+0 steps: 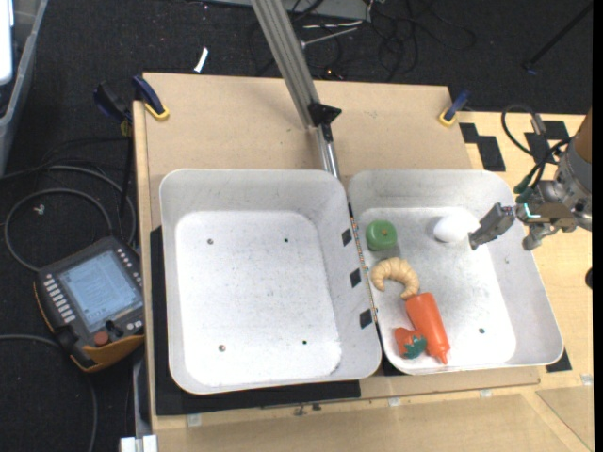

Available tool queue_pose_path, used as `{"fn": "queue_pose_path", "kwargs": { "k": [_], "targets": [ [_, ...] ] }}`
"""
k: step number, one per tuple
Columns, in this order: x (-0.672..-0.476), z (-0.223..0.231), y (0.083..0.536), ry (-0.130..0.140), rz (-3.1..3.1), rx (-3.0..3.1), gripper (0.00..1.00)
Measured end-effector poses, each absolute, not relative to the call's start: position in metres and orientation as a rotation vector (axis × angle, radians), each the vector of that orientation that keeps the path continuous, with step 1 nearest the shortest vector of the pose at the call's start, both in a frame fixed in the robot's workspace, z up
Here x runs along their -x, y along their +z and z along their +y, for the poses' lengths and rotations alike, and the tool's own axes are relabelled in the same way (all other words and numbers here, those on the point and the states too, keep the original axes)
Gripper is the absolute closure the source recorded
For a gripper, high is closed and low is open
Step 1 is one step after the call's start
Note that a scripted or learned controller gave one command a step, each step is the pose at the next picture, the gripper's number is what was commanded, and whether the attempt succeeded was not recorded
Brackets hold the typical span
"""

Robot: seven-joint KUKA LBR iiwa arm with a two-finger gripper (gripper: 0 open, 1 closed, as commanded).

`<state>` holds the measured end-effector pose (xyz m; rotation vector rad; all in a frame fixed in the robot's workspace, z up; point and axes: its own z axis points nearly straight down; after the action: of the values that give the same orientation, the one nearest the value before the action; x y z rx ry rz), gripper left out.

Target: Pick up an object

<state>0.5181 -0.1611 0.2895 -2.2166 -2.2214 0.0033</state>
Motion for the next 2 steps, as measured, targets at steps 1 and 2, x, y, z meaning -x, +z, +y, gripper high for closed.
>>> {"fn": "queue_pose_path", "kwargs": {
  "k": [1, 2],
  "targets": [
    [-0.519, -0.161, 0.291, 0.0, -2.222, 2.221, 0.0],
    [-0.524, -0.155, 0.245, 0.004, -2.219, 2.218, 0.0]
  ]
}}
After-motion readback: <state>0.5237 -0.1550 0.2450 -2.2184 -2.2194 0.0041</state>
